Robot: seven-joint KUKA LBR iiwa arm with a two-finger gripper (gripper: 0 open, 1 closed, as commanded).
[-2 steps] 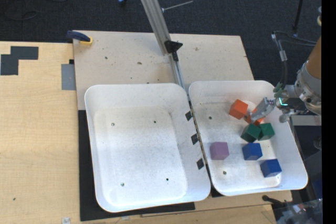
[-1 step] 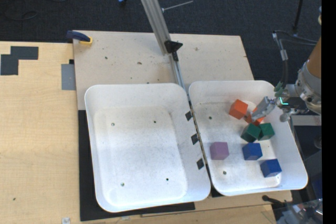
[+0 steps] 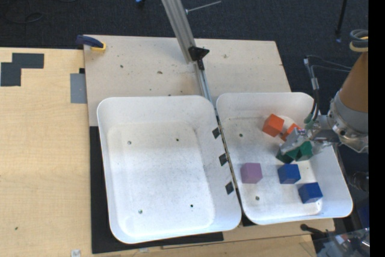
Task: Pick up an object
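Right bin [image 3: 337, 204] | arm [image 3: 352, 108] low from right | gripper [image 3: 296, 147] over green object [image 3: 301, 151]

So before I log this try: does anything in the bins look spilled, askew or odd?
Nothing stands out. The orange block, purple cube and two blue cubes sit loose inside the right bin, and the gripper is down over a dark green object.
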